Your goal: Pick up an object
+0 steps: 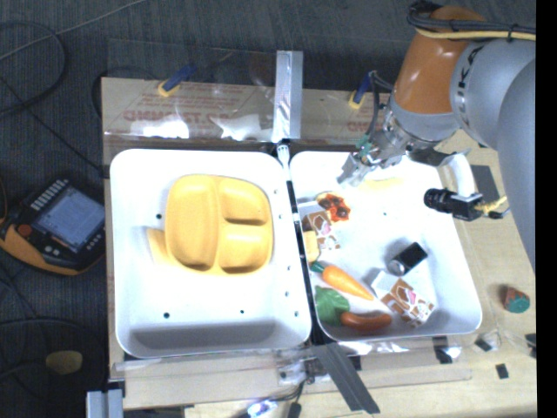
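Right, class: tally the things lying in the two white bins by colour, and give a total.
Yellow: 1, the divided tray
Orange: 1, the carrot
Green: 1
Red-brown: 1, the sausage
Black: 1, the small block
Printed multicolour: 3
Total: 8

No text is proving legible. The clear plastic sheet (187,103) lying across the back of the surface is carrying faint reddish lettering, too blurred to read. The small printed cartons (407,300) in the right white bin (452,259) are showing coloured graphics without readable words. The dark handheld device (65,219) on the floor is displaying an unreadable screen.
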Controlling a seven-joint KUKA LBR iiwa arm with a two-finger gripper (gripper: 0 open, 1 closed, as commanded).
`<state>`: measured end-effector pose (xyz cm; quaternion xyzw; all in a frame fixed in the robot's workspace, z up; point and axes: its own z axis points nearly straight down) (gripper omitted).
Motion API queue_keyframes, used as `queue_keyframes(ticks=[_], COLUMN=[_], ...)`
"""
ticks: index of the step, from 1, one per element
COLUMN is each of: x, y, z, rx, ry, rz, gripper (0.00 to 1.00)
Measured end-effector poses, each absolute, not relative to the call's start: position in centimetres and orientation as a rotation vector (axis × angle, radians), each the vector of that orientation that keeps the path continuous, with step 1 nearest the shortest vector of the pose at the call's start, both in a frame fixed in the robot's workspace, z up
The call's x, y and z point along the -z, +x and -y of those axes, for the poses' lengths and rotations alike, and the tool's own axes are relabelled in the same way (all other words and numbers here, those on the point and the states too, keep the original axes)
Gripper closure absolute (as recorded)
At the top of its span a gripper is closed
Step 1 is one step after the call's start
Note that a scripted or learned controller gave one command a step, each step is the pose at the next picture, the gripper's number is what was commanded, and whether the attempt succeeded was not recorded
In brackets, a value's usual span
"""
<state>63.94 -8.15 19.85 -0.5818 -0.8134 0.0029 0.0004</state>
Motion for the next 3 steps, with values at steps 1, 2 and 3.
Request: queue_keyframes(ticks=[1,2,3], x=[-23.5,-20.1,-20.1], y=[59.1,61.8,61.8], z=[10.9,5.8,5.8], rx=[-0.007,-0.005,-0.006], ry=[-1.709,-2.074,-2.075], rz=[2.634,2.353,2.353], gripper=[1.00,1.00,0.00])
